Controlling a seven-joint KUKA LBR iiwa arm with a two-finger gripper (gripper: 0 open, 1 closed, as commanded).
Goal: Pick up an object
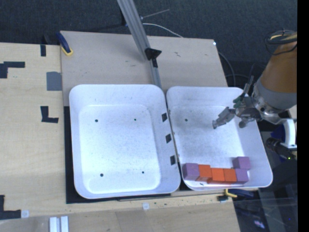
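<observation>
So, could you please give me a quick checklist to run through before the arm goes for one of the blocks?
1. Blocks in view: ok, purple block, orange blocks and purple blocks lie along the right bin's near wall.
2. Gripper over that bin: ok.
3. Gripper above the blocks: not ok, it sits farther back.
4. Nothing held: ok, nothing between the fingers.
5. Room around the blocks: not ok, they touch each other and hug the wall.

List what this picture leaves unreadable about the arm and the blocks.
- Gripper, camera view: small and blurred; its grasp state is unreadable.
- Arm: cut off by the right edge.
- Blocks in the right bin: packed tight at the near wall; exact count and stacking unclear.
</observation>
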